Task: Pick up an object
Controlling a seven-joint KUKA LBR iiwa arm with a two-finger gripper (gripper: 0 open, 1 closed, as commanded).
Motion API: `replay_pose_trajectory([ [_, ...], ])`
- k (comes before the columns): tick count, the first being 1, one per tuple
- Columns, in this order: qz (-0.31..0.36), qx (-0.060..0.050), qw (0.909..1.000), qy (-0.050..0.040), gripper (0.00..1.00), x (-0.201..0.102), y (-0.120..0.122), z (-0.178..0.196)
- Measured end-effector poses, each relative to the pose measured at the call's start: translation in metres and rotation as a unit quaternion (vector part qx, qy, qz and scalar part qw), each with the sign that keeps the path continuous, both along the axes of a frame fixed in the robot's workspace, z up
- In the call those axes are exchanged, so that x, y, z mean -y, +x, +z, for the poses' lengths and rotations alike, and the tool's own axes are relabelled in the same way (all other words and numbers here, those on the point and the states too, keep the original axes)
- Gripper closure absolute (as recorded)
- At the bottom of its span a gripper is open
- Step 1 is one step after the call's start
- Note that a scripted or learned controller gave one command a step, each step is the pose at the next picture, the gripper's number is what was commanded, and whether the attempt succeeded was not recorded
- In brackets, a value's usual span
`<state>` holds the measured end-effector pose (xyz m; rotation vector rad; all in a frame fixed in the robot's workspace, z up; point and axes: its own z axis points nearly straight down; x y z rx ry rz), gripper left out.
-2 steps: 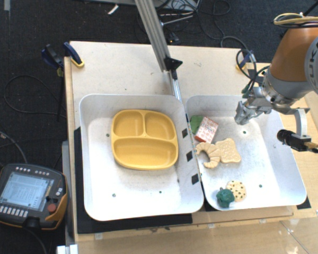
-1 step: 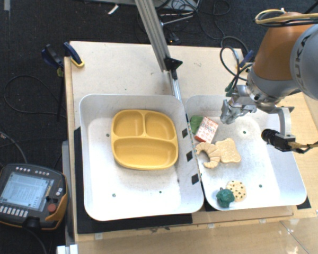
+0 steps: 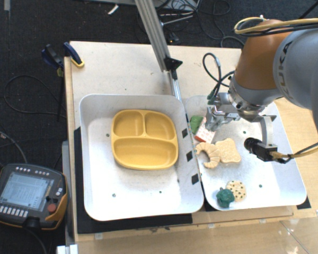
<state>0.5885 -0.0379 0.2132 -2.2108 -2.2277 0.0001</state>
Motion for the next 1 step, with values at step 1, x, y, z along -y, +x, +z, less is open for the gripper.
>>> replay_pose_trajectory([
  [1,0.0,0.001,1.0,-0.0003,1.0,-0.0449,-0.0078,0.013],
])
